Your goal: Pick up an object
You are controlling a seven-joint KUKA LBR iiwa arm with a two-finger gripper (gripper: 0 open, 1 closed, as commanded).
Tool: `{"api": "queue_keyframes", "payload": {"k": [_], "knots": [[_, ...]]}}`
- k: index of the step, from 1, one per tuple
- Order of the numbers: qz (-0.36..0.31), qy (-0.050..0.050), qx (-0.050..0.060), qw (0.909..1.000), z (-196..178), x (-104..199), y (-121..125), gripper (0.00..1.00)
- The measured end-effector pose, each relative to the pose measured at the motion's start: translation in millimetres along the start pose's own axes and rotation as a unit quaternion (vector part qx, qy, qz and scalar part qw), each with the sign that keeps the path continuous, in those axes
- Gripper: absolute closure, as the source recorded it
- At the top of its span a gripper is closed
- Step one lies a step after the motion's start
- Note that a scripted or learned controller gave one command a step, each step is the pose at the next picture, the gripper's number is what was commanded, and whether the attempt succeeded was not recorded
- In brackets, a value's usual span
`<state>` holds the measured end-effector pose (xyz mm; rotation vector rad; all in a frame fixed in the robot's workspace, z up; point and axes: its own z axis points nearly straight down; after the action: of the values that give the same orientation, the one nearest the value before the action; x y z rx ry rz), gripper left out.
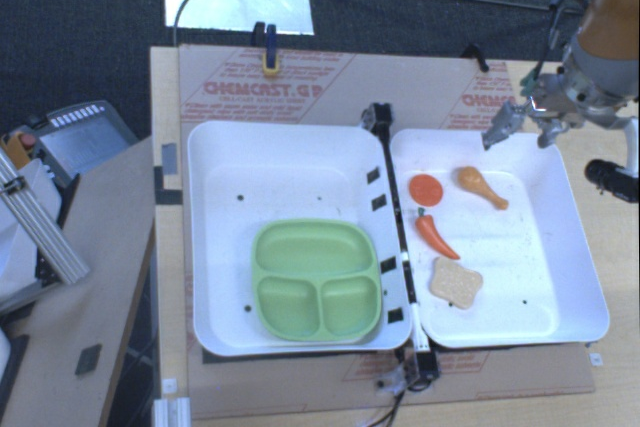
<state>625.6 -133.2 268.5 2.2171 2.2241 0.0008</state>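
Note:
The right white bin holds a red round slice, a tan chicken drumstick, a red-orange chili pepper and a piece of toast. My gripper hangs above the bin's far edge, up and to the right of the drumstick, clear of every object. Its two fingers are spread apart with nothing between them.
The left white bin holds a green divided plate near its front. A black divider strip runs between the bins. Cables cross the cardboard behind the bins, and a yellow clamp sits at the back edge.

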Motion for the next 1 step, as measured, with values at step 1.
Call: {"api": "queue_keyframes", "payload": {"k": [1], "knots": [[-0.001, 0.0, 0.002, 1.0, 55.3, 3.5, 9.5, 0.0]]}}
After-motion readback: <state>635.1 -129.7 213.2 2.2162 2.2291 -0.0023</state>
